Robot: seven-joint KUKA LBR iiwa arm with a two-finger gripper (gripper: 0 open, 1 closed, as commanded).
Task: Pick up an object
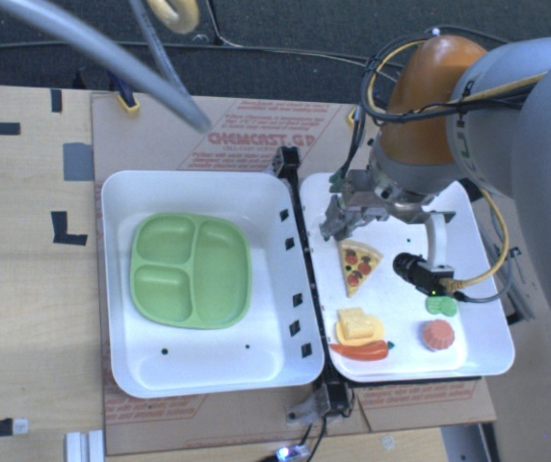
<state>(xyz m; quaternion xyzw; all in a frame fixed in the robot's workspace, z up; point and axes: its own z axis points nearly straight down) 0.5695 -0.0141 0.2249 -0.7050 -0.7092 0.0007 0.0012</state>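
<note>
The right bin (pixel 492 352) holds toy foods. A pizza slice (pixel 357 264) lies near its left wall. A yellow cheese block (pixel 356 324) sits closer to the front, with a red chili (pixel 360 351) right below it. A round red piece (pixel 438 335) and a small green piece (pixel 440 306) lie at the front right. My gripper (pixel 341 223) hangs over the bin's left side, just above and behind the pizza slice's wide end. Nothing shows in its grasp.
The left bin (pixel 198 369) holds a green divided plate (pixel 191 269). A black divider with clips (pixel 300 258) runs between the bins. The arm's orange band and grey body (pixel 449 94) cover the right bin's back part. Cables loop along the right side.
</note>
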